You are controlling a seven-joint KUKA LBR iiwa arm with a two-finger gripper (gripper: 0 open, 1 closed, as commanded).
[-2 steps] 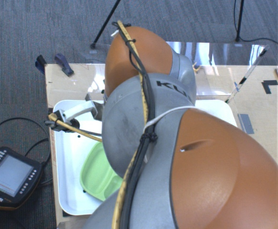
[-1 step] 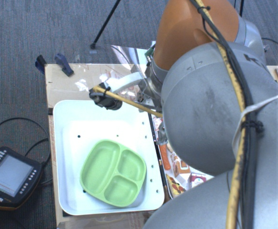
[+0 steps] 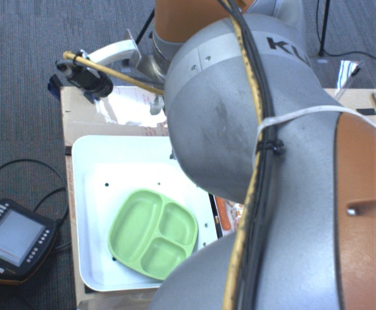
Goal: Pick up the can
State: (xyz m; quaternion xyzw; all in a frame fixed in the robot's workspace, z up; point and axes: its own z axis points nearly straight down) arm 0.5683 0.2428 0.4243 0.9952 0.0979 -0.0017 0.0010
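My arm's grey body (image 3: pixel 240 121) takes up the middle and right of the camera view and covers nearly all of the right bin. The gripper (image 3: pixel 150 90) sits at the upper middle, beyond the far edge of the left bin (image 3: pixel 84 173), over a shiny pale surface. It is seen from behind, mostly hidden by the wrist. A sliver of orange and white printed packaging (image 3: pixel 225 213) shows in the right bin beside the arm.
A light green divided plate (image 3: pixel 152 234) lies in the near half of the left bin. Brown cardboard (image 3: pixel 78 118) borders the bin's far side. On the floor at the left, a teach pendant (image 3: pixel 13 239) lies with its cable.
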